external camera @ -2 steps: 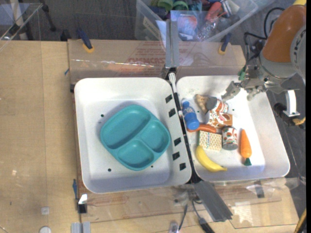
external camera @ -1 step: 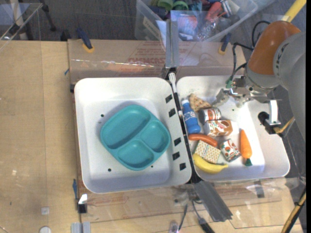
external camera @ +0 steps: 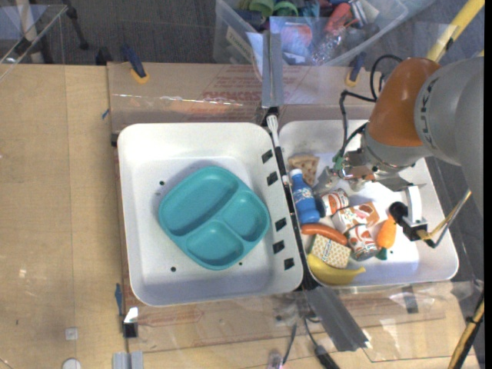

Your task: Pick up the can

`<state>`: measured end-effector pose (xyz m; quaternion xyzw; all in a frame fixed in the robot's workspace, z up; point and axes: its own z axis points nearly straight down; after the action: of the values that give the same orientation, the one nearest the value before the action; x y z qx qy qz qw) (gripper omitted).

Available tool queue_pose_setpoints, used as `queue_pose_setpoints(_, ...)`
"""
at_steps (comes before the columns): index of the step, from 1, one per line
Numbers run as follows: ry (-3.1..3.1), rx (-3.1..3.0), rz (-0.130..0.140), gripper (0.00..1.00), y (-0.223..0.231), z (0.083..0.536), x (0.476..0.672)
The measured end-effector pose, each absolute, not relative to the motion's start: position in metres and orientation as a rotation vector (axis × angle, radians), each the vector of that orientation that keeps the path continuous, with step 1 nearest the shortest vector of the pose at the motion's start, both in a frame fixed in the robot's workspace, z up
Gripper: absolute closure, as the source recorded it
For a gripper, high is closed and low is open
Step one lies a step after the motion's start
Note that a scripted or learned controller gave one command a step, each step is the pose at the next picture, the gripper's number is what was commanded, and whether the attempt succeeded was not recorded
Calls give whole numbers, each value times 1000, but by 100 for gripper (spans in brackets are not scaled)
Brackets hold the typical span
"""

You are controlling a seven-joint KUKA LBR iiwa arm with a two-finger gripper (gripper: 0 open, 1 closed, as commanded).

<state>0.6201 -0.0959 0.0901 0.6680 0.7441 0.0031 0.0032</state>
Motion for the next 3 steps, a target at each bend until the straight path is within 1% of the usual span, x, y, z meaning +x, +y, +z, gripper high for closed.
queue_pose_setpoints(1,2353,2065,10,0,-95,90,574)
queue_pose_setpoints(2,2344,2065,16,100,-97,102,576)
queue_pose_setpoints(3,2377,2054,0,100,-74,203,521)
